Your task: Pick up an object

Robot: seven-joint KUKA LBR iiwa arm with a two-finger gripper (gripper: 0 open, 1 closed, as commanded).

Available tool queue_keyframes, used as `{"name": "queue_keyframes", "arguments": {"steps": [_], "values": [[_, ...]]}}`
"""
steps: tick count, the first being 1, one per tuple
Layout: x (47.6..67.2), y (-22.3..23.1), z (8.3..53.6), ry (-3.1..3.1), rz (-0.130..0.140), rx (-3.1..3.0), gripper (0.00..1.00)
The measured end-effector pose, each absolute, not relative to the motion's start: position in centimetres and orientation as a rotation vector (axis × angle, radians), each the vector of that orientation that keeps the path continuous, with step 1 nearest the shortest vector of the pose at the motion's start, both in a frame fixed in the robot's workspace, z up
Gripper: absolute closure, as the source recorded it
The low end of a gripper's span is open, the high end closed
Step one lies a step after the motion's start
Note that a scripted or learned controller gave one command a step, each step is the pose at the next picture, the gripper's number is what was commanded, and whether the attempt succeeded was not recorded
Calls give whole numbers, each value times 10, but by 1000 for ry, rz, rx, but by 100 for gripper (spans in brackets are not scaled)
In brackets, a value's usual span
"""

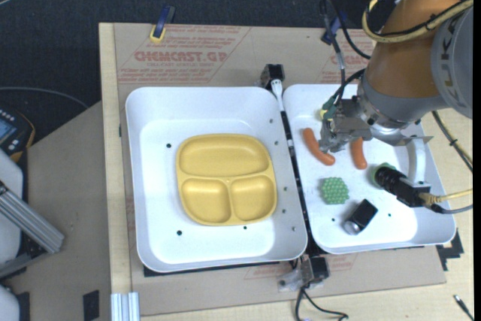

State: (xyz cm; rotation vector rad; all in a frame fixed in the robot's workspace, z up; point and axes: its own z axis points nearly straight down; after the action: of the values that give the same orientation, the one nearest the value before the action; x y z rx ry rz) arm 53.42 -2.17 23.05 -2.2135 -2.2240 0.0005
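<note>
The pincer hangs low in the right bin, just beside two orange sausages. Whether it grips anything cannot be told. Recommended: centre over one sausage, straddle its short axis, and avoid the green ball.

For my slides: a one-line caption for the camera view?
KUKA gripper down in the right bin by two orange sausages; yellow tray in the left bin.

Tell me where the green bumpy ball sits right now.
The green bumpy ball lies in the right bin, below the orange sausage and up-left of the black block.
</note>
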Motion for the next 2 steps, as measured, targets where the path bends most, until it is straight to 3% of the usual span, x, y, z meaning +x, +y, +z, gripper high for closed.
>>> {"name": "queue_keyframes", "arguments": {"steps": [1, 2], "values": [[533, 36, 222, -2225, 1, -2211, 100], [526, 24, 235, -2222, -2, -2222, 100]]}}
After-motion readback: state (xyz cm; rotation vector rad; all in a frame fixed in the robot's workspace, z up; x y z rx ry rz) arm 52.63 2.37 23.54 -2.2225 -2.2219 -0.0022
